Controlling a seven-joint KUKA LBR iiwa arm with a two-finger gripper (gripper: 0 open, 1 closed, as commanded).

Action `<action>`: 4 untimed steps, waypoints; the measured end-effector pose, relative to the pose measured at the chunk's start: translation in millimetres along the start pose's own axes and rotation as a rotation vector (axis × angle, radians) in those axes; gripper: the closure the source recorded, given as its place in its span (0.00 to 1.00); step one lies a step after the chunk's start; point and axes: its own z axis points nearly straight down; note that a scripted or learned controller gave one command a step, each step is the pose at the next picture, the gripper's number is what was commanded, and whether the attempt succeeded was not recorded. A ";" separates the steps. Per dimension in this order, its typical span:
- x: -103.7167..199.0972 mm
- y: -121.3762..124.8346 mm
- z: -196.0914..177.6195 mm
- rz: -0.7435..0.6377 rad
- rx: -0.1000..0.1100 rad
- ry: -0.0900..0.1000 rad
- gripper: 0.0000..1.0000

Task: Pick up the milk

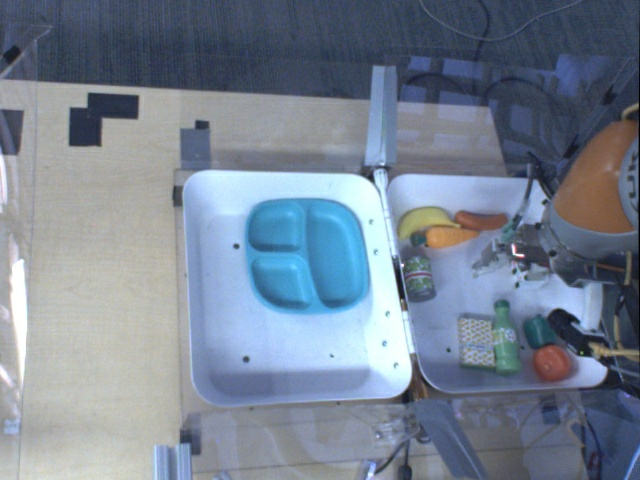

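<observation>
The milk [476, 340] looks like a small carton with a green and yellow pattern, lying flat near the front of the right bin [450, 288]. A green bottle [505, 338] lies against its right side. My gripper [508, 251] hangs over the right bin's back right part, behind the carton and well apart from it. It is close to the right of a carrot [449, 237]. I see nothing between its tips. The grey arm with its orange band [598, 190] enters from the right.
A banana [425, 220], a red sausage [482, 220] and a dark can [418, 276] lie in the right bin's back left. A tomato [551, 364] and a dark green item [540, 330] sit front right. The left bin [215, 298] holds a blue divided plate [305, 254].
</observation>
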 end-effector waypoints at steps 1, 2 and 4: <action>-28.3 50.5 8.9 -0.042 -0.008 0.001 0.00; -31.8 55.9 -7.7 -0.044 -0.028 -0.012 1.00; -30.0 57.6 -18.1 -0.048 -0.031 -0.011 1.00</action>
